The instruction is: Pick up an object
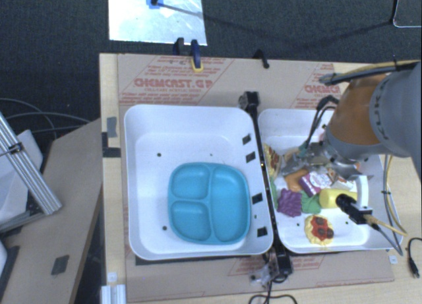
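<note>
While reaching down well to the right of the blue plate (211,202), hangs with gripper (308,163) low among toys in the right bin (280,124). Cannot make out jaw state from this angle. Nearest the plate, just past the bins' shared walls: purple toy (289,201). Farther right of the plate: purple-and-white packet (310,182), then yellow toy (328,198). Right of the plate's near corner: red-and-yellow toy (320,229). Plate itself flat in left bin (145,164), apart from all four.

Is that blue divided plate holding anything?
Empty: all three compartments of the blue plate show bare blue, nothing inside.
</note>
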You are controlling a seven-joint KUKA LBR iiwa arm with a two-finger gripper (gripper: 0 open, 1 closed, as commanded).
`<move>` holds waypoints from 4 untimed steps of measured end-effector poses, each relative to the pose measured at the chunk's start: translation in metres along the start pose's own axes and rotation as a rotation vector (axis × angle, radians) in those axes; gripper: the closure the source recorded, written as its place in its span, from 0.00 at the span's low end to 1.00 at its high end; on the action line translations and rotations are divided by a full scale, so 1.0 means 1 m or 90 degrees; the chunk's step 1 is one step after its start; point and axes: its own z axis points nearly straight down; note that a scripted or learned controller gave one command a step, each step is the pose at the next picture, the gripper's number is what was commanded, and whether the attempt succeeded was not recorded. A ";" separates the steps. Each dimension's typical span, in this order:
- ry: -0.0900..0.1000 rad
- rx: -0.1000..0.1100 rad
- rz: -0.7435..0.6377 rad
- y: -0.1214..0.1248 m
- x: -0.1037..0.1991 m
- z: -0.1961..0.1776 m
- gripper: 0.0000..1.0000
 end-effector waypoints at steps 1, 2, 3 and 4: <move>-0.001 -0.006 0.001 0.004 -0.002 -0.019 1.00; -0.001 -0.007 0.001 0.005 -0.002 -0.029 1.00; 0.007 0.006 0.000 -0.056 0.019 -0.002 1.00; 0.005 0.007 0.002 -0.054 -0.032 -0.002 1.00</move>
